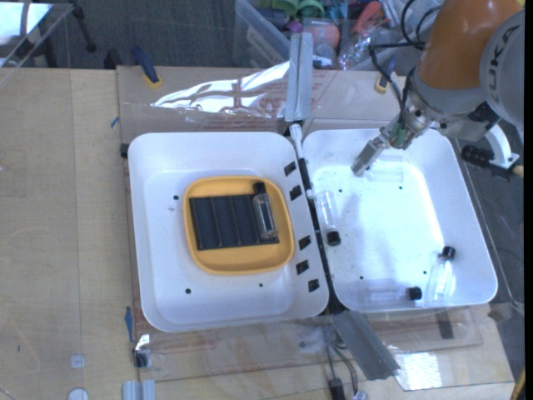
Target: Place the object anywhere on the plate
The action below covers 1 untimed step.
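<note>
Seen from above, a clear vial with a black cap [263, 210] lies on its side on the yellow plate [237, 259], along the right part of the plate's dark ribbed centre, cap toward the far end. The plate sits in the middle of the left bin [158, 248], with white floor open all round it.

In the right bin [466, 223] three more clear vials lie flat. One [325, 215] rests close to the divider between the bins, its black cap at the near end. Another [441, 273] lies by the near right corner, and a third [391, 292] sits along the near wall. Between them the middle of this bin's floor is open.

The gripper [363, 161] hangs over the far part of the right bin, angled down to the left from the grey arm with its orange band [466, 23]. It looks slim, and at this size I cannot tell whether its jaws are open or closed; nothing shows between them.

The vials are transparent, so their outlines against the white floor are faint. Beyond the bins, crumpled clear plastic [225, 98] lies on the bench, and a tub of coloured items [333, 7] is cut off by the far edge.
</note>
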### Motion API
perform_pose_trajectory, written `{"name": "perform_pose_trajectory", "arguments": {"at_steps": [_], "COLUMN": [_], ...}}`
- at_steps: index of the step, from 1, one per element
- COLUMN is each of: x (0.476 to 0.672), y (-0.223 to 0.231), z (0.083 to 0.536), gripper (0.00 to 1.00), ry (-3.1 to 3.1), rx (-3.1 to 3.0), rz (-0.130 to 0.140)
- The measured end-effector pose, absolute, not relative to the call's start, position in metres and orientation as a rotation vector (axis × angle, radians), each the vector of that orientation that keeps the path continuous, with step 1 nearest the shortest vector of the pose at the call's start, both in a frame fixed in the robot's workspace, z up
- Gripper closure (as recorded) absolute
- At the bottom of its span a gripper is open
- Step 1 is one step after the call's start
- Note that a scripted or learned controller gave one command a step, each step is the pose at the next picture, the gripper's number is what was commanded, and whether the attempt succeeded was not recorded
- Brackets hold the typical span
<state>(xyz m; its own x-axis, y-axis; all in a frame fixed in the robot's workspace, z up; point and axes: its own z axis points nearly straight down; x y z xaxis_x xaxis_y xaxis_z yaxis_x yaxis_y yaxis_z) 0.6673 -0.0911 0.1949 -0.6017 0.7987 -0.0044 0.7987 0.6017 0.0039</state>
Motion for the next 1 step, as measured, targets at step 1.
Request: {"name": "perform_pose_trajectory", "arguments": {"at_steps": [1], "x": [0.665], "y": [-0.1443], "z": [0.2083], "gripper": [0.0], "ry": [2.833], "rx": [1.341], "rz": [0.002]}}
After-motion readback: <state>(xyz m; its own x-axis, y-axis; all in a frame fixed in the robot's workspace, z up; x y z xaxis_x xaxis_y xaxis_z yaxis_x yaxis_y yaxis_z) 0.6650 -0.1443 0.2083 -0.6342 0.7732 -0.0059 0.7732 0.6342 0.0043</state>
